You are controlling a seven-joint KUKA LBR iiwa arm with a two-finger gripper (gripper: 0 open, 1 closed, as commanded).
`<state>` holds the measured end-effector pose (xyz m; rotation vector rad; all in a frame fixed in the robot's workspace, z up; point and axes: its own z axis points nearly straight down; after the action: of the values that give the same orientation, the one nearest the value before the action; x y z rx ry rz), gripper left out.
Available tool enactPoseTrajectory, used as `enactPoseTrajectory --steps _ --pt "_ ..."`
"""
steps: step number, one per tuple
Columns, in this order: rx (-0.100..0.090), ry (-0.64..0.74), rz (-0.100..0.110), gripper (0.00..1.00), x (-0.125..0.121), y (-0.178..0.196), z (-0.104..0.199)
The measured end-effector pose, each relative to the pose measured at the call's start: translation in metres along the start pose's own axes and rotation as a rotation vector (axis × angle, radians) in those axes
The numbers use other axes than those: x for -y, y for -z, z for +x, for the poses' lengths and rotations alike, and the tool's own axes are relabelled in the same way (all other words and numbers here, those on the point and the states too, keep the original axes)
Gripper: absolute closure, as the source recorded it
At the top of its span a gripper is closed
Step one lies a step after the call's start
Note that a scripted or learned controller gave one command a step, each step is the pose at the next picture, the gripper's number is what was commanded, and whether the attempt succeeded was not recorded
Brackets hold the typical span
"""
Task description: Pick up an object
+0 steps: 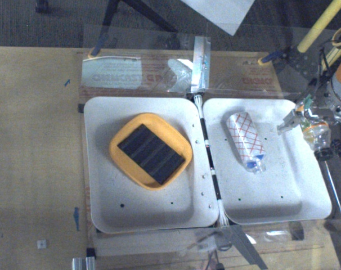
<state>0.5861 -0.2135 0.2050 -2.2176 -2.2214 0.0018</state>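
Observation:
A yellow-orange pad with a black ribbed panel [151, 150] lies flat in the middle of the left bin [103, 207]. In the right bin [294, 201], a white packet with a red crosshatch pattern [245, 140] lies at an angle, with a crumpled blue-and-clear end pointing toward the front. My gripper [291, 122] hangs over the upper right corner of the right bin. It is to the right of the packet, apart from it, and I see nothing held in it. The arm's wrist with its orange band [340, 72] sits at the right edge.
A ridge with screws [209, 156] divides the two bins. Behind the bins are a clear plastic sheet and a metal bracket [200, 66]. A yellow pole [322, 18] and cables stand at the back right. Bare wooden bench [35, 151] stretches to the left.

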Motion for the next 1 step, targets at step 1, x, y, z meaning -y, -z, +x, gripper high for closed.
enactPoseTrajectory --steps 1 --pt "0.01 0.084 -0.052 0.0 -0.0188 -0.0737 0.0647"
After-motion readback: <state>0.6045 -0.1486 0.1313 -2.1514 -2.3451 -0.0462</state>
